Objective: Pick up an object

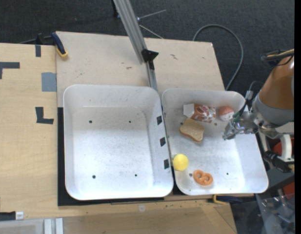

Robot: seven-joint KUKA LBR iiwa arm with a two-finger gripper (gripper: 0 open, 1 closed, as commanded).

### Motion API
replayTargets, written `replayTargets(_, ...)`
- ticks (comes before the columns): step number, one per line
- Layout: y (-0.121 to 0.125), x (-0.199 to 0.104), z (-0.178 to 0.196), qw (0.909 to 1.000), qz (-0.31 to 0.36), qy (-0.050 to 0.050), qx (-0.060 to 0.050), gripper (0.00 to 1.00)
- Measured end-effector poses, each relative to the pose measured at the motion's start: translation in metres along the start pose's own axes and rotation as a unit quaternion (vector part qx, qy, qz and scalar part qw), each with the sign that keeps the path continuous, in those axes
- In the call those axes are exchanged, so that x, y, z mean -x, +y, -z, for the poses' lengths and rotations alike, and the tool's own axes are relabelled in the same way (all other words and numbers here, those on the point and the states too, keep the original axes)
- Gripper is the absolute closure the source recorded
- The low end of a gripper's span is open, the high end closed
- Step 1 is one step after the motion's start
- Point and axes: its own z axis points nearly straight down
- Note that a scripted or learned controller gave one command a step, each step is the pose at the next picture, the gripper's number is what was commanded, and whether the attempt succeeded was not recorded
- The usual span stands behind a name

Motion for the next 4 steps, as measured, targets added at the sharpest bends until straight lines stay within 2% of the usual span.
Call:
replayTargets(1, 0.007, 0.003, 0.045, 1.0, 0.0, 0.0, -0.001, 1.0)
replayTargets(2, 0.008, 0.002, 0.057, 1.0, 0.0, 0.001, -0.002, 1.0)
replayTargets(4, 0.011, -0.116, 0.069, 1.0, 0.003, 0.002, -0.003, 1.0)
